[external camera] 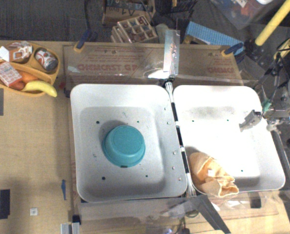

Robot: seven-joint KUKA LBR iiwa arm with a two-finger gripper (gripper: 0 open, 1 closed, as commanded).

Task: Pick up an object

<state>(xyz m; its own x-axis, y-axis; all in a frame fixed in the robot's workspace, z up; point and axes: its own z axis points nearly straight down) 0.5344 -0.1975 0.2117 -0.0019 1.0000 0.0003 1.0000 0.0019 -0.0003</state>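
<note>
You have a crumpled tan cloth (212, 174) at the near left corner of the right bin (262, 179), spilling onto its rim. A teal bowl (124, 146) sits upside down in the middle of the left bin (86, 106). Farther back, the tool (252, 120) hovers over the right bin's right edge; whether it's open, you cannot tell.

Left bin (86, 106): teal bowl (124, 146) sits upside down at centre, bare floor all round it; you can come in along any wall. Right bin (218, 99): tan crumpled cloth (211, 174) fills near-left corner, against divider (176, 126); rest of floor open to you. Gripper (255, 118) hangs over right bin's right side, blocking your way there.
</note>
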